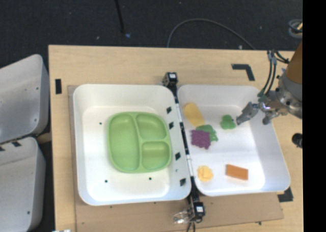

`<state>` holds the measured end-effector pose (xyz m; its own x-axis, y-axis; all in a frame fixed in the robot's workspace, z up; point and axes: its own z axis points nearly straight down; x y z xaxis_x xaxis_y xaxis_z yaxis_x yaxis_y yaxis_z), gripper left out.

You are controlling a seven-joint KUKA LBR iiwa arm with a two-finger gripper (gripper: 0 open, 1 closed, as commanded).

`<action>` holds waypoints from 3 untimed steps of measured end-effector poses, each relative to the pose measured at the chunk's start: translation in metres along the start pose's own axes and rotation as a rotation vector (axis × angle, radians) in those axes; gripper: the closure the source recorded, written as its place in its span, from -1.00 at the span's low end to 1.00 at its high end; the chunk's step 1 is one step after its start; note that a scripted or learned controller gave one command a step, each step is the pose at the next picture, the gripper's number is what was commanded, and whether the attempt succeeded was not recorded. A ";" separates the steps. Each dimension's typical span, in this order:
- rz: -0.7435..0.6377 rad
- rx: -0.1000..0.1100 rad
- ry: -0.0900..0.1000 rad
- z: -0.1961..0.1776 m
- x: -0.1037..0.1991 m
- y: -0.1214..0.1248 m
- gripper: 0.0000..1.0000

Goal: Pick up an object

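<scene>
Wooden bench, two white bins. Gripper spread open and holding nothing, over right bin, just beside small green piece.

Arm cut off at the right; upper links out of sight. Gripper blurred and small; finger gap not readable. White panels at far left cropped by the picture's left and bottom edges. Desk front corners partly hidden under the bins. Purple item overlapping a green piece; shape of the green piece unclear. Cable clip at bottom too small to identify.
</scene>
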<state>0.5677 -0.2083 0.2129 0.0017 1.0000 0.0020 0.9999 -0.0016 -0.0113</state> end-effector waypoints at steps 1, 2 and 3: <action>-0.003 -0.010 -0.003 -0.006 0.000 0.002 -1.00; -0.001 -0.006 -0.003 0.052 -0.010 0.006 -1.00; 0.000 -0.006 -0.002 0.110 -0.002 0.003 -1.00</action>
<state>0.5699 -0.2099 0.1029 0.0015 1.0000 0.0004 1.0000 -0.0015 -0.0054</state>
